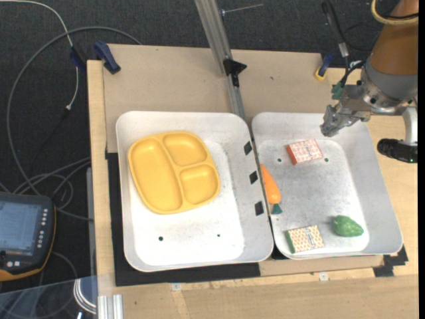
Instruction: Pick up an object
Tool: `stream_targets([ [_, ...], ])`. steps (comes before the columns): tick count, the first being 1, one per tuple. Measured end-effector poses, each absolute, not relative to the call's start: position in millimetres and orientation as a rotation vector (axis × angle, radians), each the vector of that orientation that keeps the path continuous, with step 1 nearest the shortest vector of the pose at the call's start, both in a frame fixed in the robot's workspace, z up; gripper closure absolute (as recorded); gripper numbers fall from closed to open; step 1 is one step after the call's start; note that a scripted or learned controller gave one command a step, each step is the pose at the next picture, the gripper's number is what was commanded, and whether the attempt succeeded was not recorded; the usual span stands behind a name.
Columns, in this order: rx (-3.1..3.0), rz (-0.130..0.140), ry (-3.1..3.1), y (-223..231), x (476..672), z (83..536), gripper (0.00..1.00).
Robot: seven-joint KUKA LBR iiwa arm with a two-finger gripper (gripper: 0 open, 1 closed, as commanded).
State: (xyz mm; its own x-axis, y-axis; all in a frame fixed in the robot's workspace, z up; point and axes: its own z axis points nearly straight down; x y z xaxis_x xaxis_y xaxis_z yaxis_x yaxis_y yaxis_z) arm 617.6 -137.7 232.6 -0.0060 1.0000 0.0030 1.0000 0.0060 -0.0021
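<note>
A wooden bench [172, 72] stands on dark carpet, with loose white cables [40, 78] running over the floor at the left of the frame and a handheld control pendant [23, 234] at lower left. Two blue clamps [106, 57] grip the bench's upper edge. The left white bin [192, 244] holds a yellow three-compartment tray [174, 171], lying flat in the bin's upper-left part. A grey metal rail [212, 18] descends from the top centre to the seam between the bins. On the left edge of the right white bin [372, 178] lies a toy carrot [269, 186], its green tip pointing toward the bottom of the frame. Right of it, in the upper middle of the bin, rests a small red-patterned block [305, 152]. At lower centre lies a green-edged patterned block [305, 238], and just right of it a green leafy toy vegetable [347, 226]. The gripper [334, 123] hangs over the right bin's upper rim, above and right of the red-patterned block and apart from it; whether its fingers are spread or pressed together cannot be told.
</note>
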Motion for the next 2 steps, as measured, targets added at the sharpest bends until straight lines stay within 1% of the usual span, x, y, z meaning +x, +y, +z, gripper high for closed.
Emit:
stream_targets([
  [2,-2.21,-0.001,-2.227,-11.3,618.3,225.1,1.0],
])
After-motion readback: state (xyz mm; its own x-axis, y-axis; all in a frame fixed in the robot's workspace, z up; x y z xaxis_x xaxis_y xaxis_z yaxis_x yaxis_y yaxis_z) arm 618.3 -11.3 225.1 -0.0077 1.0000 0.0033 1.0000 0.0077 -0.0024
